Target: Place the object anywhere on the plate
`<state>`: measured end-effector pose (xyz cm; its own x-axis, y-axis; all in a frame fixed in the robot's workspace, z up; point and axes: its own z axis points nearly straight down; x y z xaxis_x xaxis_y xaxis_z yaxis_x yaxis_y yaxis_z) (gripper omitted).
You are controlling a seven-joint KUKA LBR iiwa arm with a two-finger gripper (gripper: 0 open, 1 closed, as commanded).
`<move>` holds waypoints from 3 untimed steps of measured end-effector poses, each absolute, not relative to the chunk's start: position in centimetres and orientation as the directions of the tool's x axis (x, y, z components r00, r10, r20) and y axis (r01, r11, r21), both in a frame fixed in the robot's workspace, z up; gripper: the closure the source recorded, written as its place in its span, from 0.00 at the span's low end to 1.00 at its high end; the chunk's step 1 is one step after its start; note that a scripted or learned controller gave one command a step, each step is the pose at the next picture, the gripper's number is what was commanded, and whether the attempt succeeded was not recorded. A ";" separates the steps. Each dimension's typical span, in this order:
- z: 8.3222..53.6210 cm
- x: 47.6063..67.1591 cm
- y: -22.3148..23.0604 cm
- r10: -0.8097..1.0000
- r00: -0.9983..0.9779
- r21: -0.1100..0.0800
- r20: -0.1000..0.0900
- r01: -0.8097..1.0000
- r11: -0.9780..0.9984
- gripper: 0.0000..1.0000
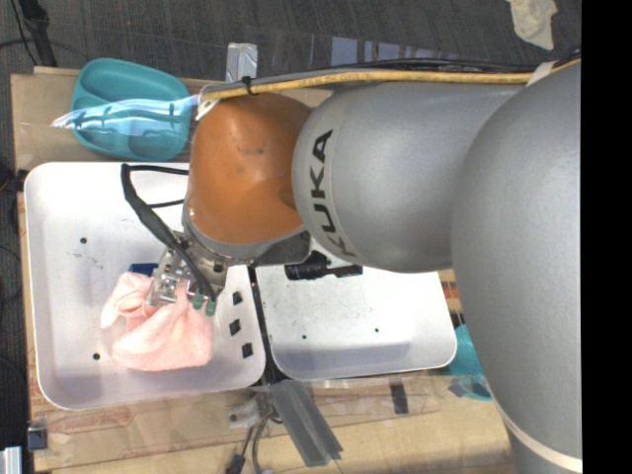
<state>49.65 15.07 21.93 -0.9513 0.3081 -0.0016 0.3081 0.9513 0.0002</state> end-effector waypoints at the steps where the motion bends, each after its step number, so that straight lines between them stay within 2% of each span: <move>1: 20.5 55.1 8.8 0.263 -0.965 -0.001 -0.001 0.263 0.965 1.00; 2: 10.9 57.0 18.8 0.423 -0.906 0.000 0.001 0.423 0.906 1.00; 3: 9.3 63.2 10.7 0.566 -0.825 0.000 -0.002 0.566 0.825 1.00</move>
